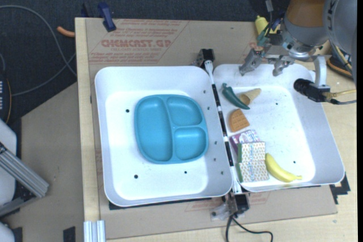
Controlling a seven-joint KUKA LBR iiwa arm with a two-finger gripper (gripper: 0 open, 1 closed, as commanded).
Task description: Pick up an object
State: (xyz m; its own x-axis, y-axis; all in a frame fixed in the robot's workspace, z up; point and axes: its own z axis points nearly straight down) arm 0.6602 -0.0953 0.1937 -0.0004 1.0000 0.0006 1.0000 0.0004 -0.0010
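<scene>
- Bench (142, 42): tan board top with red printed lettering, a blue clip (106, 16) at its far left corner. Dark carpet around it, a cable looping at far left.
- Two shallow white bins side by side. Left bin (113, 173) holds a blue divided plate (169, 127), three compartments, lying flat near the middle.
- Right bin (317, 144) holds the loose items, all along its left side and near edge: green pepper (233, 94), a tan bread piece (252, 94) touching it, a brown biscuit-like piece (239, 119) just below, a purple packet (244, 138), a patterned box (253, 161), a banana (280, 169) beside the box.
- Claw (265, 64) hangs over the right bin's far edge, fingers spread apart, nothing between them.
- Pepper and bread lie nearest the claw, just toward the camera from it; banana well apart, at the near edge.
</scene>
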